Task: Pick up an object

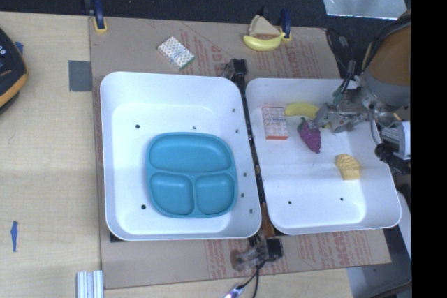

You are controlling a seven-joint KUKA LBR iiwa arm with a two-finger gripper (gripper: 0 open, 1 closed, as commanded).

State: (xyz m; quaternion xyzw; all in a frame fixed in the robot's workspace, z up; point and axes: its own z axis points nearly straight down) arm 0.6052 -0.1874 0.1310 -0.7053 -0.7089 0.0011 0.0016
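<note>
Grey arm [391, 80] (orange band above), bare metal wrist, black cables.

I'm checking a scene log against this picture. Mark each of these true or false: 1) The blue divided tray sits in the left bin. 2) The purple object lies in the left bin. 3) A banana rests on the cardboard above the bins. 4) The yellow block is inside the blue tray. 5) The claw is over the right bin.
1) True: the blue divided tray sits in the left bin.
2) False: the purple object lies in the right bin.
3) True: the banana is on the cardboard.
4) False: the yellow block is in the right bin.
5) True: the claw is there.
</note>
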